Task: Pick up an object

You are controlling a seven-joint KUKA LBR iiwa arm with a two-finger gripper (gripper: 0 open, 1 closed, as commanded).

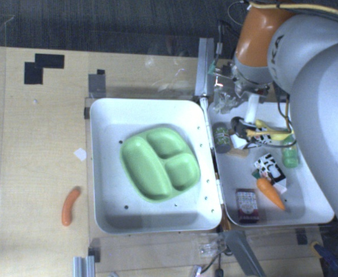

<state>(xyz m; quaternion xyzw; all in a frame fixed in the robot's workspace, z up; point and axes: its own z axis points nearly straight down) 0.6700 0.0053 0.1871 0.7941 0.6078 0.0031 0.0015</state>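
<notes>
Gripper sits at the upper left corner of the right bin, under the orange wrist band; can't tell whether it's released, clenched or grasping anything, the view there is a blurred clutter of metal. Just below it, near the divider, a dark round item with a greenish label, print too small to read. Right of that, a banana lies roughly horizontal across the frame, with a black-and-white patterned piece touching it. A green object sits at the bin's right side by the arm. Lower, a black-and-white checkered item sits just above a carrot; the carrot's long axis runs diagonally, tip toward lower right. A dark flat packet lies at the bottom left of that bin, label unreadable. Left bin holds a green divided tray with three compartments. A sausage-like orange piece lies on the bench at lower left, near-upright in frame.
</notes>
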